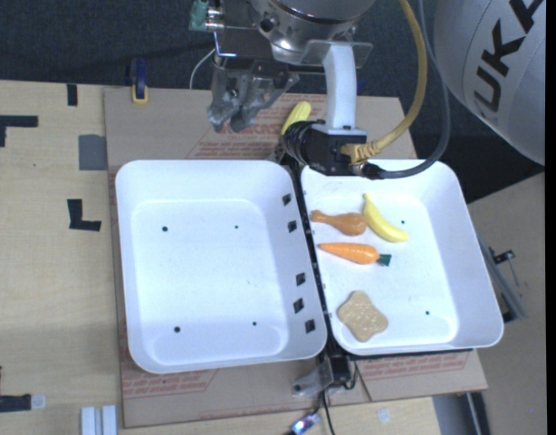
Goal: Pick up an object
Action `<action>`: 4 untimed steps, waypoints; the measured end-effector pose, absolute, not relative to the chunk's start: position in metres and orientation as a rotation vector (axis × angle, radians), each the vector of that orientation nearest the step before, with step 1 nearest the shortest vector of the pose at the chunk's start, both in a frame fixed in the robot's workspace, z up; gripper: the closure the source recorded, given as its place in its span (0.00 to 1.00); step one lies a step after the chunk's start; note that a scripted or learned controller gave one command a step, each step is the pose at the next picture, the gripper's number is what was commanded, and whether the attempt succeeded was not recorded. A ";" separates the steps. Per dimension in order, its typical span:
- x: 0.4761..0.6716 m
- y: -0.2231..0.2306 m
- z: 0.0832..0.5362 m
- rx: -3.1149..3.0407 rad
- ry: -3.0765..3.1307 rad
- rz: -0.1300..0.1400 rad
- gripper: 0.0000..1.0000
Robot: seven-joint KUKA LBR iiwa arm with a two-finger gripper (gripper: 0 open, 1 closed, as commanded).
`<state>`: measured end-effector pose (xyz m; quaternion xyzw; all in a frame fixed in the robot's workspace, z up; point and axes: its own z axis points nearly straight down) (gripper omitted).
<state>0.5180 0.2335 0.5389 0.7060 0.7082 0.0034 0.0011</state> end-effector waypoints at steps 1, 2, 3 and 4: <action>0.518 0.234 0.544 2.217 2.226 -0.003 1.00; 0.518 0.235 0.554 2.216 2.228 -0.005 1.00; 0.518 0.235 0.564 2.215 2.231 -0.008 1.00; 0.518 0.236 0.573 2.213 2.233 -0.010 1.00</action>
